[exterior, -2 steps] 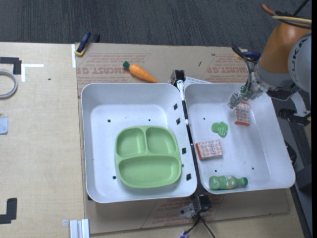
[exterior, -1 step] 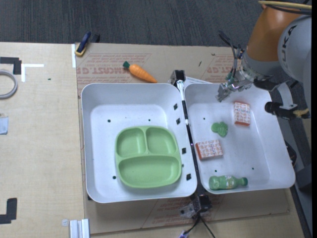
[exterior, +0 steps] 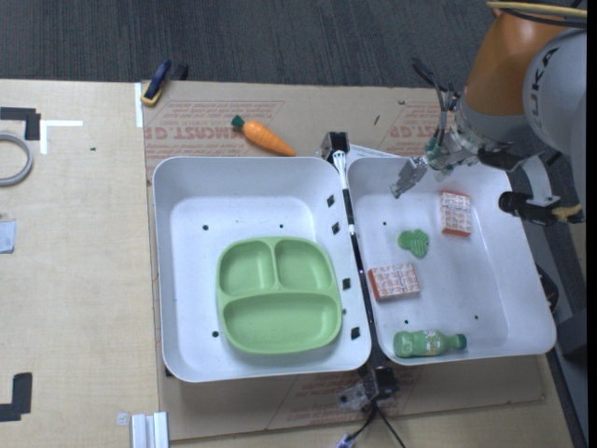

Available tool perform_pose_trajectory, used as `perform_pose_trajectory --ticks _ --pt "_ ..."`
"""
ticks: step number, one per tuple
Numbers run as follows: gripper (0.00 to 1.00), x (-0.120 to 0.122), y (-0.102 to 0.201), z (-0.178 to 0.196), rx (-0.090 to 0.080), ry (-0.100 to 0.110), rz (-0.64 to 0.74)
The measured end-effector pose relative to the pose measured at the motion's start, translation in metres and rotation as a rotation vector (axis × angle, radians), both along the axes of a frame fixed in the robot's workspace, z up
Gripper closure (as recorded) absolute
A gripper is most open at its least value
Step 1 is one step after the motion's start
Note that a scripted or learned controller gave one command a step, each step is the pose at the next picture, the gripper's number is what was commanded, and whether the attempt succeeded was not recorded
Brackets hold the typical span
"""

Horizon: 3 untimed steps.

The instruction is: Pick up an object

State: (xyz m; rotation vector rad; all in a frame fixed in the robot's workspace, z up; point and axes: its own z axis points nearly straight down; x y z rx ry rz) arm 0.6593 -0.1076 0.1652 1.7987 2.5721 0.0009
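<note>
The right bin (exterior: 508, 292) holds a small red-and-white box (exterior: 455, 214), a green broccoli-like toy (exterior: 415, 242), a red patterned box (exterior: 394, 281) and a green bottle (exterior: 427, 343) lying on its side. My gripper (exterior: 411, 174) hangs over the bin's far left corner, pointing down-left. It is above and left of the red-and-white box and above the green toy. Nothing shows between its fingers.
The left bin (exterior: 187, 213) carries a green divided plate (exterior: 278, 294). A toy carrot (exterior: 263, 135) lies on the cardboard behind the bins. A blue-and-yellow item (exterior: 157, 81) sits at the cardboard's far left corner. A black clamp (exterior: 336, 146) joins the bins' far edge.
</note>
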Motion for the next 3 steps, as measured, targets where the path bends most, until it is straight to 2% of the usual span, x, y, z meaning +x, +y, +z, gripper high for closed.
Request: perform_pose_trajectory --ticks 1,2,3 --pt "0.00 -0.041 -0.048 -0.010 0.001 0.003 0.182" --pt "0.00 -0.039 -0.063 -0.067 -0.005 -0.007 0.540" --pt "1.00 -0.037 -0.063 -0.057 -0.007 -0.012 0.537"
